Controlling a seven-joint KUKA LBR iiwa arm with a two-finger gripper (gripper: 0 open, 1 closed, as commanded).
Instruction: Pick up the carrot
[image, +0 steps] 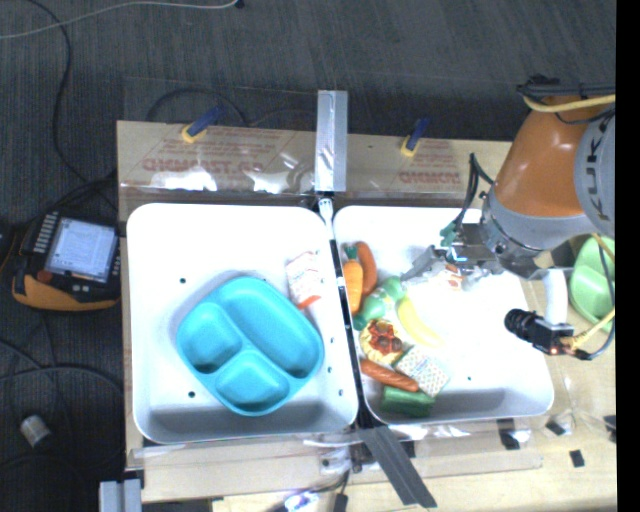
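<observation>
The carrot (352, 282) is a short orange toy lying along the left wall of the right bin (500, 350), beside a darker orange sausage-shaped piece (367, 262). My gripper (440, 258) hovers over the back middle of the right bin, to the right of the carrot and apart from it. Nothing can be seen held in it. The grey arm with its orange band (545, 160) reaches in from the right.
Near the carrot lie a green toy (380, 300), a yellow banana (415, 322), a pizza slice (381, 340), a long red-orange piece (390, 376), a cracker (431, 372) and a dark green piece (405, 397). The left bin (160, 400) holds a blue divided plate (248, 343) and a small carton (305, 280).
</observation>
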